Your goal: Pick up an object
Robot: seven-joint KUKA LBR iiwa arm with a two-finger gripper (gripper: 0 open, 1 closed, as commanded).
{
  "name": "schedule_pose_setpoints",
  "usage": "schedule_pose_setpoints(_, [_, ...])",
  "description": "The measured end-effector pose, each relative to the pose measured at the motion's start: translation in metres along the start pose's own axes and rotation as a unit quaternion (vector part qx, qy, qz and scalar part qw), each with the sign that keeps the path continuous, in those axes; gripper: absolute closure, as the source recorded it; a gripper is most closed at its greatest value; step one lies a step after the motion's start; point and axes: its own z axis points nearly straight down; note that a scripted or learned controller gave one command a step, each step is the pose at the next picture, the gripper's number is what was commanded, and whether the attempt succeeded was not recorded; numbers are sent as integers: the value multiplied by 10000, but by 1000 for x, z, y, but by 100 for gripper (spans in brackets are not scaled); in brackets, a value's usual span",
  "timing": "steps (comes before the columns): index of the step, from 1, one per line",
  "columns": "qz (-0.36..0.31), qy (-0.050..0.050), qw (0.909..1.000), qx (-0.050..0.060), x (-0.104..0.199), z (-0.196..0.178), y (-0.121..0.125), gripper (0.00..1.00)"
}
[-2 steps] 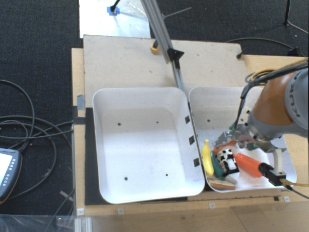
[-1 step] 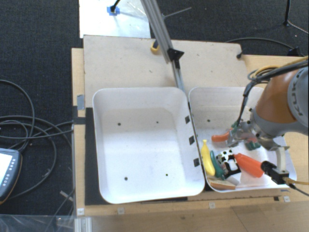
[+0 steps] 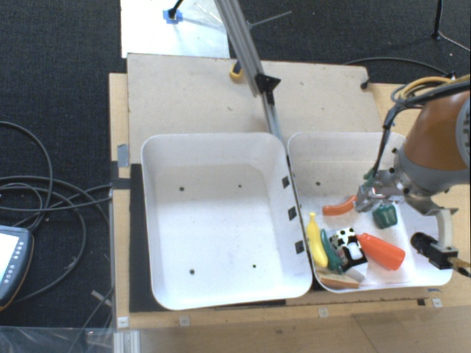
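1. Here, the right bin [image 3: 309, 153] holds all the loose things, gathered in its near half; the left bin [image 3: 158, 153] sits beside it on the table [image 3: 191, 94], their walls touching.
2. The thing nearest the arm's tip is an orange curved piece [image 3: 338, 208], lying flat on the bin floor about midway along the bin.
3. Its long axis runs roughly left to right in the view. The right end sits a little higher in the picture and points toward the arm; the left end points toward the wall between the bins.
4. Just beside its right end lies a small green block [image 3: 384, 215].
5. Nearer the front lie a yellow banana [image 3: 316, 243] set lengthwise along the dividing wall, a black-and-white toy [image 3: 350, 245], a red-orange cone [image 3: 383, 251] with its narrow end pointing left and away from the front, and a tan block [image 3: 340, 279] against the front wall.
6. The arm [image 3: 434, 142] comes in from the right over the bin's far right corner, its orange band above a grey wrist, bent down and leftward.
7. The jaws meet the right end of the orange curved piece; I cannot tell whether they are wide, narrow or holding it.
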Motion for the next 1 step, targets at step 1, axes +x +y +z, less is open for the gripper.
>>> schedule_pose_setpoints(1, [-4, 0, 10000, 0, 10, -51, 0, 100])
